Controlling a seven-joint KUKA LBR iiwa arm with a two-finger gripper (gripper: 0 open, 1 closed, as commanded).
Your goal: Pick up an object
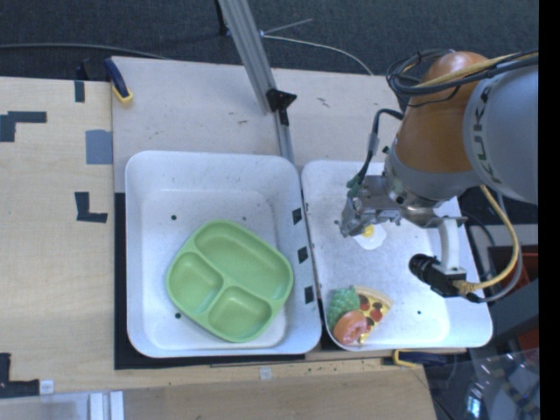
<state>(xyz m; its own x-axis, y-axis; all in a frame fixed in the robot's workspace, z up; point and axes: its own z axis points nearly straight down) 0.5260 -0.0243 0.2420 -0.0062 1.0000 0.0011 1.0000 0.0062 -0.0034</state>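
KUKA arm (455,129) enters from 3 o'clock, grey body with orange band, part of the "KUKA" lettering readable on the grey housing at the right edge. Gripper (357,221) sits low over the right bin (420,322), in the bin's upper-left part, roughly 10 o'clock from the bin's centre. Cannot tell how the jaws stand; the tips are too dark and small against the wrist.

Just beside the gripper at its 4 o'clock: a small white round object with a yellow spot (371,234), lying on the bin floor, partly under the wrist. Whether it is touched by the gripper is unclear.

At the right bin's 7 o'clock corner: a toy food piece (357,313) with green, red and orange parts, against the bin's lower-left wall, well apart from the gripper.

Left bin (149,182) holds a green divided plate (229,280) with three compartments, lying flat at the bin's 5 o'clock area, tilted corner-on.

A metal rail (249,42) runs from 12 o'clock down to the gap between the bins. A blue-and-yellow tool (118,80) lies on the bench at 10 o'clock. Black tape marks (22,122) on the wooden bench (52,278) at 9 o'clock. No other legible writing.
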